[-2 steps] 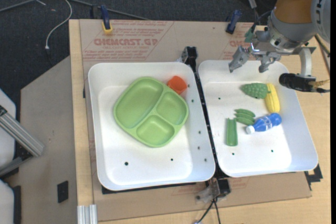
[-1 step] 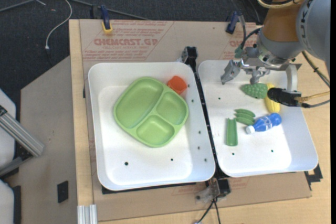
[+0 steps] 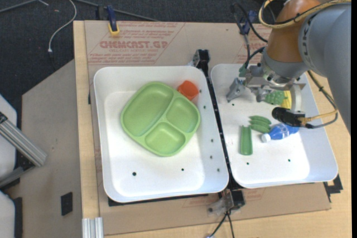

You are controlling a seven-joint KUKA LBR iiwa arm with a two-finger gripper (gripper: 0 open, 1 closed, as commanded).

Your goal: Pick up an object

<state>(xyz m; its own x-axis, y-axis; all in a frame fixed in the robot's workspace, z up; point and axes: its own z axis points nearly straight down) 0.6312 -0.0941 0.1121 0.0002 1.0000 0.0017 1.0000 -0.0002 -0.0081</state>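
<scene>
Pincer (image 3: 246, 88) spread wide, grasping nothing, high in right bin (image 3: 312, 173). Nearest targets: green pod (image 3: 260, 122) and green stick (image 3: 246, 140), just below. Best to centre over one, then descend straight.

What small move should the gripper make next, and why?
Probably shift toward the camera, over the green stick, then descend. The gripper sits near the right bin's far edge with nothing visible between its fingers, and the stick lies apart from the other items.
</scene>
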